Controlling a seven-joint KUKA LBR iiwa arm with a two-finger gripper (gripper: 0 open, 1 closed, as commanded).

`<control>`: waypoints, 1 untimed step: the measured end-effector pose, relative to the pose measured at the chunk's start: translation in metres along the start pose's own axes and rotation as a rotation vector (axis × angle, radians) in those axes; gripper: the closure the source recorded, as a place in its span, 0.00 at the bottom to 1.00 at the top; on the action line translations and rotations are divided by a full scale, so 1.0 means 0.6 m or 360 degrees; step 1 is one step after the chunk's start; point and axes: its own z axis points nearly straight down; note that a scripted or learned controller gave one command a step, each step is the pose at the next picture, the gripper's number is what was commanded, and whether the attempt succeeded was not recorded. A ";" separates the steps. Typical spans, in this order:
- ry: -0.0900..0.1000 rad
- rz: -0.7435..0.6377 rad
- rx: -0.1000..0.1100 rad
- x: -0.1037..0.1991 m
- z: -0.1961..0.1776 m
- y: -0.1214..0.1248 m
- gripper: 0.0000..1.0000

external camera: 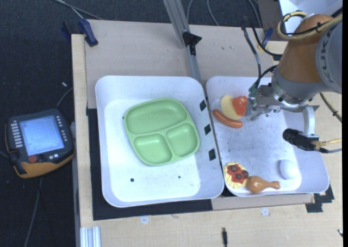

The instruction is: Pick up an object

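You will find the claw (254, 109) low over the right bin (261, 148), though whether it is apart or together cannot be told. A red and yellow toy food piece (234, 105) lies just beside it on its left, touching a hot dog (227, 119).

The gripper (253, 105) is grey under an orange band. Beside it lie a red tomato (240, 103), a pale yellow slice (228, 106) and an orange-brown sausage (227, 119); farther off, a light green plate (161, 130).
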 end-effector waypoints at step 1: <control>-0.0001 -0.0001 -0.0003 0.004 -0.108 0.005 1.00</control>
